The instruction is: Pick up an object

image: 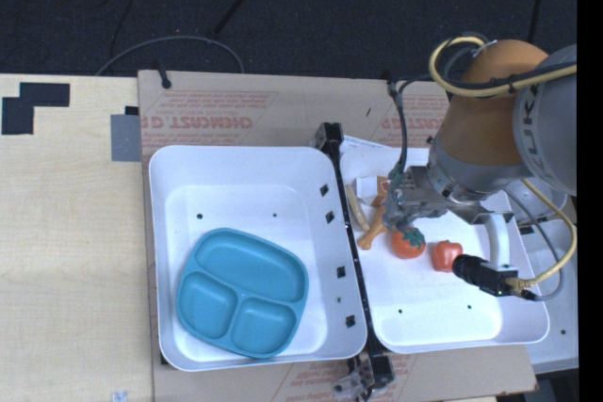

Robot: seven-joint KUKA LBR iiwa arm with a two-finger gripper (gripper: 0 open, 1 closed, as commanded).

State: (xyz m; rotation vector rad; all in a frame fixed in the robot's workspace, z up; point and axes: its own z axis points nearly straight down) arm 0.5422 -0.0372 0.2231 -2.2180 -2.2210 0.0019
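My gripper (403, 214) reaches down into the right bin (443, 320), near its upper left part. Directly below the gripper lies an orange-red tomato-like toy (408, 244), close to or touching the fingertips. A tan stick-shaped piece (370, 229) lies to its left, beside the bin's left wall. A second red object (446, 254) rests just right of the tomato. The wrist body hides the fingers, so nothing can be seen held between them.
The left bin (188, 179) holds a blue divided plate (243, 292) in its lower half. A black divider (344, 231) separates the bins. A black cable connector (482, 276) and yellow hose hang at the arm's lower right, over the right bin.
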